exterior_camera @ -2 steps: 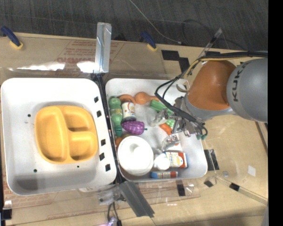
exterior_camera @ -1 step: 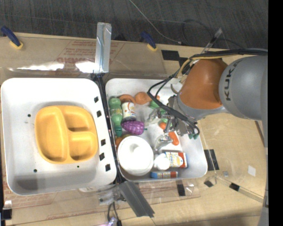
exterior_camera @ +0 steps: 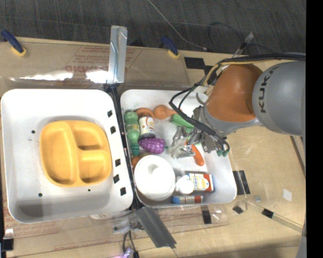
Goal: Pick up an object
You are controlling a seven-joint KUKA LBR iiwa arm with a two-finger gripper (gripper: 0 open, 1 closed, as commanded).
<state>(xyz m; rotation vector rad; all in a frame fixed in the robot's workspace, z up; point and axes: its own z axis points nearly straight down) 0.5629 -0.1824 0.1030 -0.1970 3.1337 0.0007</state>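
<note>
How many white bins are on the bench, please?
2. One white bin is on the left and holds a yellow tray. The other white bin is on the right, full of small things, so nothing suggests a third.

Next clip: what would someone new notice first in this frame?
The yellow divided tray sits alone in the left bin, bright against the white. The right bin is crowded with small things, among them a white bowl, a purple grape bunch and a green bottle. Over that bin's right side hangs the grey arm with its orange band, its pincer down among the clutter.
</note>
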